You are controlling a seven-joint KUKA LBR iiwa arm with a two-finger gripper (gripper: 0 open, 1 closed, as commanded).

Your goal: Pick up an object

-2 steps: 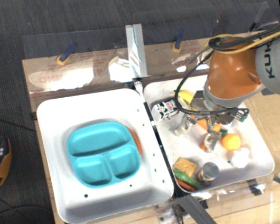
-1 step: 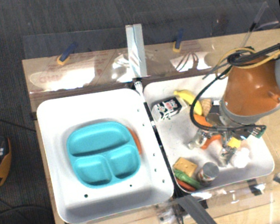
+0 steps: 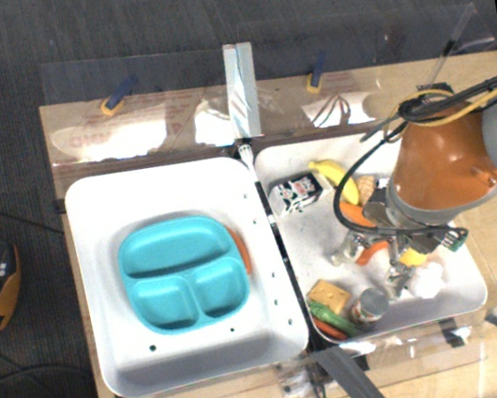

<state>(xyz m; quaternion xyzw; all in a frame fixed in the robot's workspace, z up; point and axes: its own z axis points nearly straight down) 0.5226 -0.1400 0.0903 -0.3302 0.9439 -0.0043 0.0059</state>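
Note:
My gripper (image 3: 374, 262) hangs low over the middle of the right bin (image 3: 471, 297), under the orange wrist band. Its fingers (image 3: 346, 250) stand apart, so it is open. A small orange-red piece (image 3: 371, 254) lies in the gap between them, and I cannot tell whether they touch it. Close by are a yellow item (image 3: 414, 257), a white lump (image 3: 427, 281) and a green scrap (image 3: 454, 241). An orange carrot-like piece (image 3: 353, 215) lies just left of the wrist. The arm hides part of the bin's right side.
The right bin also holds a banana (image 3: 328, 172), a black-and-white carton (image 3: 295, 193), a brown block (image 3: 330, 295), a grey can (image 3: 372, 303) and a green-red item (image 3: 331, 325). A teal divided tray (image 3: 185, 269) sits in the left bin (image 3: 99, 267) with an orange item (image 3: 243, 251) at its right side.

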